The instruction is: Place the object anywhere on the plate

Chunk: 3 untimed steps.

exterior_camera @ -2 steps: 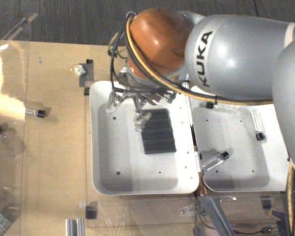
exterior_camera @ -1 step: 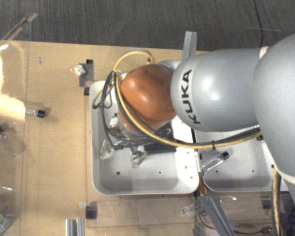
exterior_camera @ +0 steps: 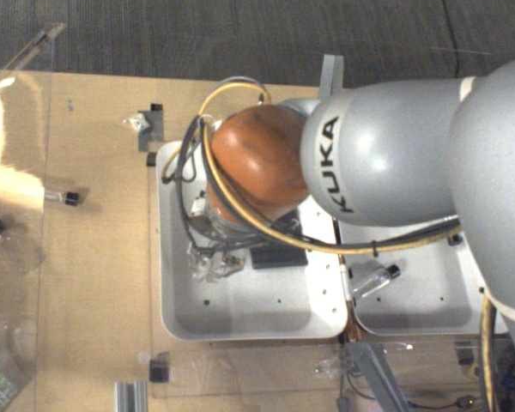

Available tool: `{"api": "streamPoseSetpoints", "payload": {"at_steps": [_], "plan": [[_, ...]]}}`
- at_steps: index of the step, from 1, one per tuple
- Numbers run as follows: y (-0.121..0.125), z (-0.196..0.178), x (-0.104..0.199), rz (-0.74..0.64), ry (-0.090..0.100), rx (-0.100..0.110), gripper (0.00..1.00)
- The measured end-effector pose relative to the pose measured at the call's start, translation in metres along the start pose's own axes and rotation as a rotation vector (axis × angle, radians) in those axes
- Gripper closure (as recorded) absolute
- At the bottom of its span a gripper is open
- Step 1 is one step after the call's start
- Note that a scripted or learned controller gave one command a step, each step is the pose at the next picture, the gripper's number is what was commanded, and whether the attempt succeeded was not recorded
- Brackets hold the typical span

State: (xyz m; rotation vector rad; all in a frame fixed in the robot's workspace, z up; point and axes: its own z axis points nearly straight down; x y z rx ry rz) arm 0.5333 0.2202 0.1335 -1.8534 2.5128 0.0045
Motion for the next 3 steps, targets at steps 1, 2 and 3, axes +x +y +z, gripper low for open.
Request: {"api": "streamPoseSetpoints", "payload": {"at_steps": [1,2,3], "plan": [[-0.074,-0.050,-0.021,-0.251,0.007,-0.004,1.00],[-0.126,-0.096,-0.055,-0.580,0.006,-0.007,1.00],[-0.124,0.037,-0.009,-0.715,0.006,-0.007,1.00]]}}
